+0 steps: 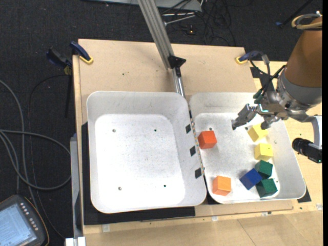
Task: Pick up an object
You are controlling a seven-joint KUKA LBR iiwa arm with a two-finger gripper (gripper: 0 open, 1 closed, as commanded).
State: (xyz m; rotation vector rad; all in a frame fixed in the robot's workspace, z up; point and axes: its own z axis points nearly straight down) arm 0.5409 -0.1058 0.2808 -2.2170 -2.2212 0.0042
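Bench (128, 70) of pale board carries two shallow white bins side by side. The left bin (102, 137) is the larger thing in sight; the right bin (220, 106) holds all the small objects. The arm (307, 60), grey with an orange band, reaches in over the right bin's far right corner, and its gripper (252, 118) hangs above the bin's far half, just beside the upper yellow block. Its two dark fingers look spread apart with nothing between them, so it has hold of nothing.

Any block would serve the task. They lie in this order of bulk, roughly: an orange cube (207, 139) stands alone near the bin's left wall, midway along it; a second orange cube (221, 185) sits by the near left corner. A blue block (251, 178) lies toward the near edge, touching or almost touching a green block (265, 167); another green block (267, 187) sits by the near right corner. Two yellow blocks run along the right wall, the upper yellow block (256, 132) and a lower yellow block (264, 150).

These look like small rigid toy cubes, probably light and not fragile, with smooth faces that could slip under a skewed pinch. Judged so, the best hold is across two opposite flat faces, fingers square to them. The lone orange cube offers the freest approach; the blue and green cluster leaves little room for a finger.
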